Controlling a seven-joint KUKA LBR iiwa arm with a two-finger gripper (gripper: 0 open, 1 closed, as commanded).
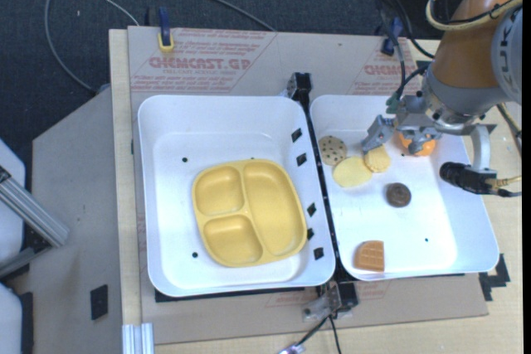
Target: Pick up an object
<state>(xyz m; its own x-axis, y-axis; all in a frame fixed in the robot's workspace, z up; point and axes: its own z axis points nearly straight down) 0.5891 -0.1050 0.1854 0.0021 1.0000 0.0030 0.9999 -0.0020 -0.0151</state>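
Observation:
My gripper hangs low over the far part of the right bin, under the grey arm with its orange band. Just below it lies a small tan round piece, touching a pale yellow disc. An orange object sits right behind the gripper, partly hidden by it. A speckled cookie lies near the bin's left wall. A dark brown round piece rests mid-bin. A tan-orange wedge sits near the front wall.
The left bin holds a yellow three-compartment tray. A black divider with clips runs between the bins. Cardboard backing lies behind them, and cables trail over the dark floor beyond it.

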